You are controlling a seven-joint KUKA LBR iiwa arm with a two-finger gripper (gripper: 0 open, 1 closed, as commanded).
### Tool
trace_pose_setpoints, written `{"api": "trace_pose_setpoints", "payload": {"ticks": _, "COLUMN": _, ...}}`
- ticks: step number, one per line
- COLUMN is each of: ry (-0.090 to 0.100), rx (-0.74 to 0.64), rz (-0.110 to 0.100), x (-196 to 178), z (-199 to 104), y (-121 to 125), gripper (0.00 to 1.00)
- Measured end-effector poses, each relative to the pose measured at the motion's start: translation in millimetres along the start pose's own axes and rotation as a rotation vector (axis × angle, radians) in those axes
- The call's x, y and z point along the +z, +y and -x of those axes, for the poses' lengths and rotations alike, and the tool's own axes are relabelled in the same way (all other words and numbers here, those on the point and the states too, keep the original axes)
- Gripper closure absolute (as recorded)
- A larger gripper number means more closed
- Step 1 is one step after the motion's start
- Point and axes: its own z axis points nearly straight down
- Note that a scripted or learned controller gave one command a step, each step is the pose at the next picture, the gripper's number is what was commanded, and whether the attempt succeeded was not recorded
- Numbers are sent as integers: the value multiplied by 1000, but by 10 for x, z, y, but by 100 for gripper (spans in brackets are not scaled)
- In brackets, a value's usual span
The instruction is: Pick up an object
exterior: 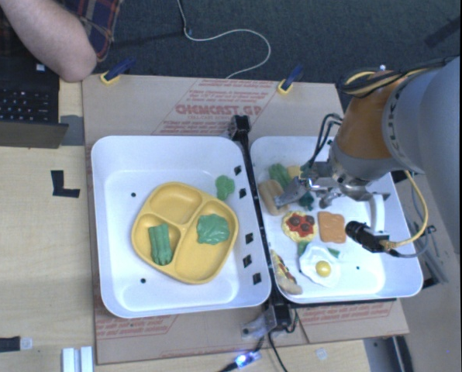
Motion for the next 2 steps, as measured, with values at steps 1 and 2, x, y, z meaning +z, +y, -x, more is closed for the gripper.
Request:
{"api": "trace_pose_setpoints", "payload": {"ticks": 1, "ry": 0, "rx": 1, "rz": 5, "x": 308, "z": -7, "y": 6, "gripper": 0}}
{"api": "trace_pose_setpoints", "payload": {"ticks": 2, "ry": 3, "rx": 0, "rz": 11, "x": 170, "z": -25, "y": 29, "gripper": 100}}
